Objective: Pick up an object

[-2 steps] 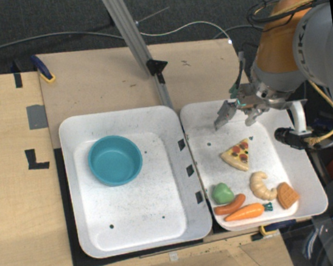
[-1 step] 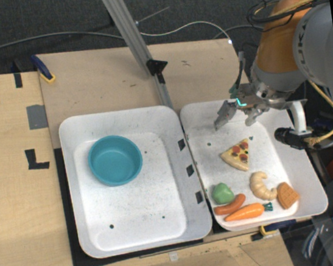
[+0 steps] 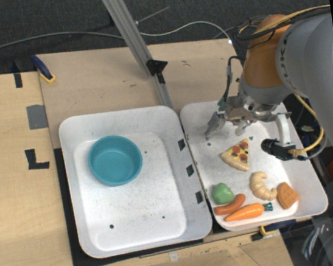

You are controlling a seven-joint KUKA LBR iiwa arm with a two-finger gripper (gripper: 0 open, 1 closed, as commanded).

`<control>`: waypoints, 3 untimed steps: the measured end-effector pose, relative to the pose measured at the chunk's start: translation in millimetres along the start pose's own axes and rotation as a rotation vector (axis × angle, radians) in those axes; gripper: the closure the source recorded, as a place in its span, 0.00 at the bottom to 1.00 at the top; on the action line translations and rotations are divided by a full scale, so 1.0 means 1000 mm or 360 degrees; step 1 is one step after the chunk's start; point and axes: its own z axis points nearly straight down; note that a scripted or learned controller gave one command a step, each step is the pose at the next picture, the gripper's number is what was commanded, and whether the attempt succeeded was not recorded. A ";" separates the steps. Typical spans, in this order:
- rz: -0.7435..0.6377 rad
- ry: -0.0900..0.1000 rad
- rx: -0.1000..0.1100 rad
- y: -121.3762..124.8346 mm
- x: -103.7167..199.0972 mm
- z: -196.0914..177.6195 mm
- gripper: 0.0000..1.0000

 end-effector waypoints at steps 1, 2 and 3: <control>0.0001 0.0000 0.0002 -0.002 0.001 0.055 0.00; -0.0002 0.0001 -0.0005 0.000 0.002 0.041 1.00; 0.0001 -0.0001 -0.0018 0.003 0.003 -0.022 1.00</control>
